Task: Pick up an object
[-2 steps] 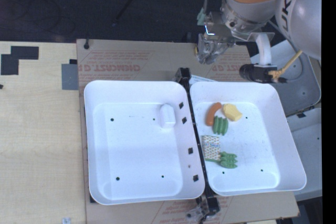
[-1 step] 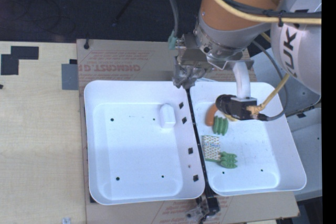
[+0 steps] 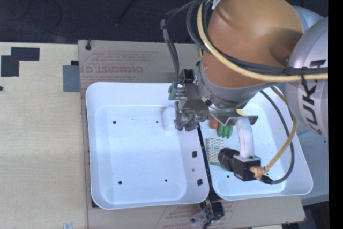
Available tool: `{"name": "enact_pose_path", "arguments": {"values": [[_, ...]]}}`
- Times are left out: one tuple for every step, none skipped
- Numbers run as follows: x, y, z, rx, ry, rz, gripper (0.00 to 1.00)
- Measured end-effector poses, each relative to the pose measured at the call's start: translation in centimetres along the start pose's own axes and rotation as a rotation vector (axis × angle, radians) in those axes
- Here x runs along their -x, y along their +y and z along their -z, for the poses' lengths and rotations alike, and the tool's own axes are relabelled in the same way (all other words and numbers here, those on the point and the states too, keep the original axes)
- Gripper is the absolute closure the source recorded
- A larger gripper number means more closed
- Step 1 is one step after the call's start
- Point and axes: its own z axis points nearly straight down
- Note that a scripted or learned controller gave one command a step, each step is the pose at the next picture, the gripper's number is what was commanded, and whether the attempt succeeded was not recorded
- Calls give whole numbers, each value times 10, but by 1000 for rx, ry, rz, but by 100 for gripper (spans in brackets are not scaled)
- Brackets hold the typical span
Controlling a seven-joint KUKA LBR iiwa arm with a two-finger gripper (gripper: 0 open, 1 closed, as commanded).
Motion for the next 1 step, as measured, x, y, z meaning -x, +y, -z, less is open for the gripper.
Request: {"name": "enact_pose_path", "arguments": {"values": [[-3,13,106,17,4,-1,100]]}}
